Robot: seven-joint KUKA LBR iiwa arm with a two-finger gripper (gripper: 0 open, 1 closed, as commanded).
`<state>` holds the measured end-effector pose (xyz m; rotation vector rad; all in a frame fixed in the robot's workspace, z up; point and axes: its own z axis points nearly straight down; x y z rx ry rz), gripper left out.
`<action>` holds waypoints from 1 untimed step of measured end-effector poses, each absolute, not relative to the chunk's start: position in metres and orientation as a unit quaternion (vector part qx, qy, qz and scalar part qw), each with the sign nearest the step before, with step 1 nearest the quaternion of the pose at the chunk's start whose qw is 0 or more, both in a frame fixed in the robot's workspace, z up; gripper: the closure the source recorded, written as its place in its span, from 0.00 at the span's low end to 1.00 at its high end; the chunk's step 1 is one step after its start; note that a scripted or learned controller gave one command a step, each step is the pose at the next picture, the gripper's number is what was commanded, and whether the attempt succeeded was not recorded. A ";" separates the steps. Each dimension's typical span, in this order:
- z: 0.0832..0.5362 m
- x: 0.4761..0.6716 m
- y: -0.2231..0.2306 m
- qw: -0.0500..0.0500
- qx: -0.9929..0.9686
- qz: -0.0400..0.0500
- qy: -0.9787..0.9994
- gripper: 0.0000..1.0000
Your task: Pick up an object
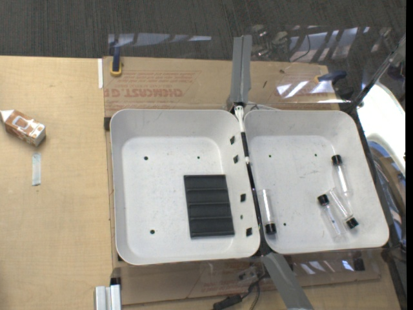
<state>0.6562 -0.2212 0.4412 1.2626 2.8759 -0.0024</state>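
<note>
Camera view: come straight down over upper tube (339,173) in right bin (303,124), closing across its width, clear of crossed tubes (335,213); gripper state impossible to tell

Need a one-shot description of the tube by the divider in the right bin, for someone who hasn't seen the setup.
Start at the right bin of the two white bins. Along its left wall, next to the divider, lies a clear tube with a black cap at its near end. Unlike the three other black-capped tubes, which cluster toward the bin's right side, this one lies alone, parallel to the wall.
</note>
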 end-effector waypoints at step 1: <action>0.442 0.657 -0.221 0.001 0.403 0.000 0.915 1.00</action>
